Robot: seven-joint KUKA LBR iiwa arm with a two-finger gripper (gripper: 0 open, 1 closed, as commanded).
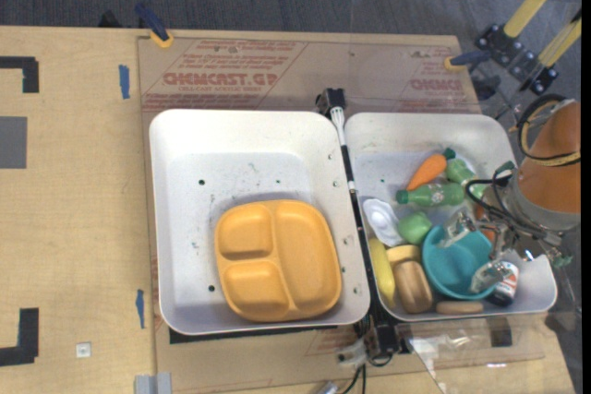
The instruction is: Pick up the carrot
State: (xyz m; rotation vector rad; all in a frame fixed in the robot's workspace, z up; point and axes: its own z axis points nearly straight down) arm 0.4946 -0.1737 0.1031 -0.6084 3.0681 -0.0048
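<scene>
Carrot (428, 171) beside green bottle (434, 195), teal bowl (454, 268) nearby

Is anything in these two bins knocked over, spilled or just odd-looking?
Nothing looks spilled or broken. The odd part is the imbalance: the left bin holds just a yellow divided plate, while the carrot, a teal bowl and other toys sit crowded together in the right bin.

Orange carrot (427, 171) with green top lies slantwise in right bin.
</scene>
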